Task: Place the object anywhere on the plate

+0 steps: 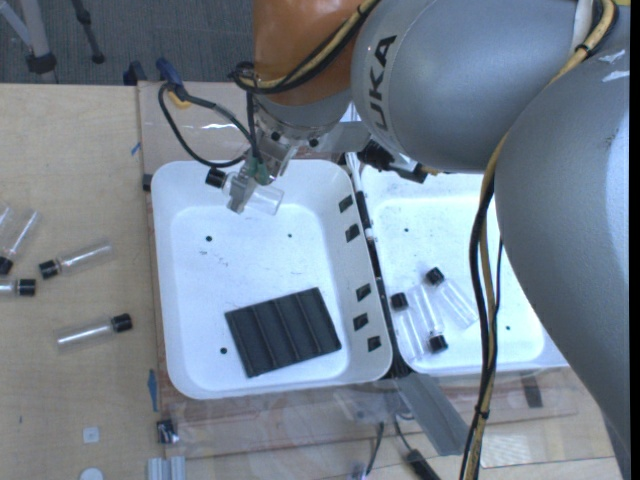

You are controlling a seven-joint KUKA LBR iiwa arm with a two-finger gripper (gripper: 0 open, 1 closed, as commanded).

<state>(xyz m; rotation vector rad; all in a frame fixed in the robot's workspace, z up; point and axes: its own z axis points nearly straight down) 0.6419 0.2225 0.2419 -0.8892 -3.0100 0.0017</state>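
Near the left bin's [175,268] far edge, gripper [245,190] fingers clamped on a clear vial [258,198]; released here, it would miss the ridged plate [283,331].

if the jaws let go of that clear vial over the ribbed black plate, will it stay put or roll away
The clear vial looks round and smooth, so it would probably roll on a flat surface. The black plate has lengthwise grooves, which may catch it if it lands along them. It looks thin-walled and light, so it may bounce or crack if dropped.
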